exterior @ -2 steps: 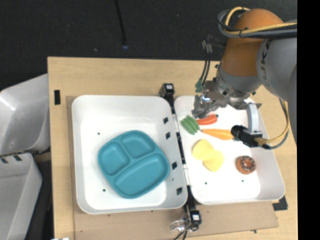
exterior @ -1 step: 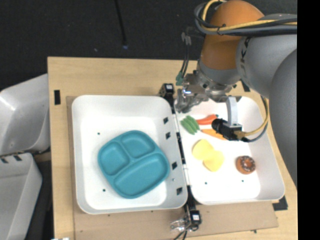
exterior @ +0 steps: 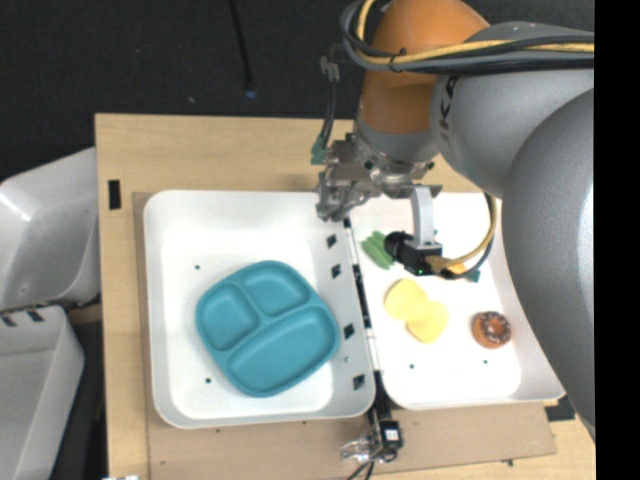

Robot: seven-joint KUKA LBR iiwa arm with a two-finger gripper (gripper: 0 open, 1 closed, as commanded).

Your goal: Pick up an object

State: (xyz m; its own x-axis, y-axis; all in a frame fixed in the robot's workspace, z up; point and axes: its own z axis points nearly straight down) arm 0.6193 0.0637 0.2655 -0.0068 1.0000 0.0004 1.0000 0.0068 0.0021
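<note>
Gripper (exterior: 341,200) fingers are being hidden by the wrist hardware and by the slant of the view, so whether they are parted or closed cannot be told, and nothing is being seen between them. It is being held low over the far end of the divide between the two bins, under the orange band (exterior: 415,43) of the grey arm (exterior: 530,158). Just beside it, in the right bin (exterior: 500,383), a green object (exterior: 377,250) is being seen next to a black part with yellow cable. Nearer the camera, two yellow pieces (exterior: 415,310) are lying touching each other, and a brown doughnut-like ring (exterior: 491,329) is lying to their right, apart from them. In the left bin (exterior: 170,268), a teal divided plate (exterior: 266,326) is lying flat. Both bins are being carried by the pale wooden surface (exterior: 200,133).
</note>
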